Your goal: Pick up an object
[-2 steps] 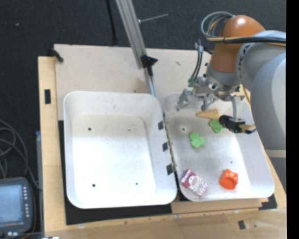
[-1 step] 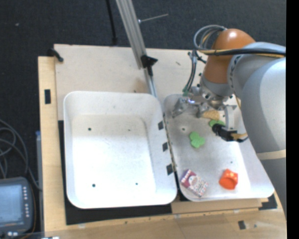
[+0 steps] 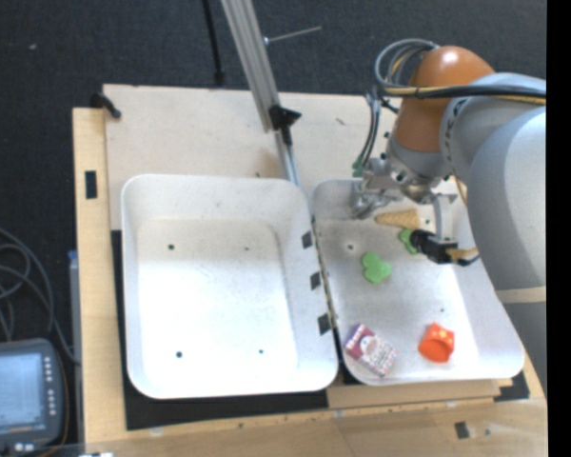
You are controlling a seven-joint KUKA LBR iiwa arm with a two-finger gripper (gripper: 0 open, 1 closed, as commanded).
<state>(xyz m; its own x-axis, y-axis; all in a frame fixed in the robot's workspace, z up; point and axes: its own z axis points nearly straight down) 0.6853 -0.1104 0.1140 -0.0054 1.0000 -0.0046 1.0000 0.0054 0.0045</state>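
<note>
My gripper (image 3: pixel 367 200) hangs low over the far left part of the right bin (image 3: pixel 485 327), close to its back wall. A tan cone-shaped piece (image 3: pixel 398 219) lies just to its right. A green toy (image 3: pixel 377 268) sits in the middle of that bin, in front of the gripper and apart from it. A small green item (image 3: pixel 406 237) lies beside the tan piece. Near the front edge are an orange cup-like piece (image 3: pixel 438 343) and a pink and white packet (image 3: pixel 371 350). Nothing shows in the gripper's grasp.
The left bin (image 3: pixel 143 208) stands beside the right one, and their rims meet along the middle. A slanted metal pole (image 3: pixel 257 60) rises from behind the bins. The grey arm (image 3: pixel 504 169) covers the right bin's far right side.
</note>
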